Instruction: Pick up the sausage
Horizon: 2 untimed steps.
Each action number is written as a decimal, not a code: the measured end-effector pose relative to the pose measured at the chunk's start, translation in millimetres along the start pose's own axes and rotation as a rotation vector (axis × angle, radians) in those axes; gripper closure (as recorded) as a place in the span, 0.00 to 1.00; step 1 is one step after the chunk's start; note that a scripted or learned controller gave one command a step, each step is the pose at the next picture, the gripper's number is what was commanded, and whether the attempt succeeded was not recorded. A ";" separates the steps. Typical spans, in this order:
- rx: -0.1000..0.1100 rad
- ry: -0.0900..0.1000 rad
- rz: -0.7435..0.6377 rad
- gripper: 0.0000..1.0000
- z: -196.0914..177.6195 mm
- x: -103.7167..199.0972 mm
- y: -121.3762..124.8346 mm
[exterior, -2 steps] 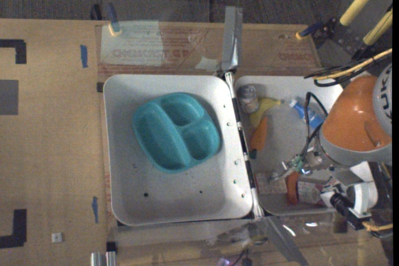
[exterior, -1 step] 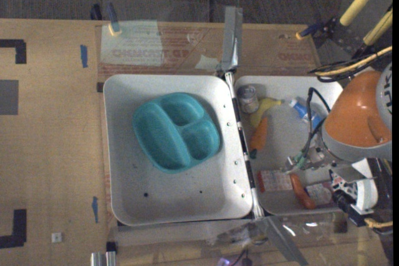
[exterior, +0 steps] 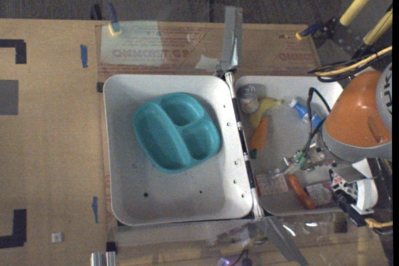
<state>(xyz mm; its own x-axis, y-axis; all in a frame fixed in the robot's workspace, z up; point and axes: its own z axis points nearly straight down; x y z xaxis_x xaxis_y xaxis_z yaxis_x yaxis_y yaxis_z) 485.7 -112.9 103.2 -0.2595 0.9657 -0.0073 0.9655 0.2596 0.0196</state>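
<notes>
The two-finger gripper [exterior: 303, 161] sits low over the middle of the shallow white right-hand bin [exterior: 283, 85], below the grey arm with the orange band [exterior: 356, 116]. How wide it stands cannot be told from this view, and no object can be seen held in it.

The short reddish-orange sausage [exterior: 300, 191] lies on the bin floor near the front edge of the right-hand bin, just in front of the gripper and apart from it. Its long axis runs diagonally, one end toward the bin's centre, the other toward the front right corner.

Other contents of the right-hand bin:
- an orange carrot-shaped toy [exterior: 259, 135], lying near the divider edge
- a small grey metal can [exterior: 247, 98], near the back left corner
- a yellow banana-shaped toy [exterior: 270, 106], beside the can

The shallow white left-hand bin [exterior: 124, 196] carries a teal plastic divided plate [exterior: 176, 131] at its centre
</notes>
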 end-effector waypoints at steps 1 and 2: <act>0.000 0.005 -0.215 0.00 10.8 -25.4 -6.1; -0.004 0.003 -0.211 1.00 -0.4 -27.2 -5.6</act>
<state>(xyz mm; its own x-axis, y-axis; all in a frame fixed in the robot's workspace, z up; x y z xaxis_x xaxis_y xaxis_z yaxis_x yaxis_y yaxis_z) 487.4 -140.6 103.6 -0.4564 0.8897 -0.0091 0.8894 0.4565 0.0222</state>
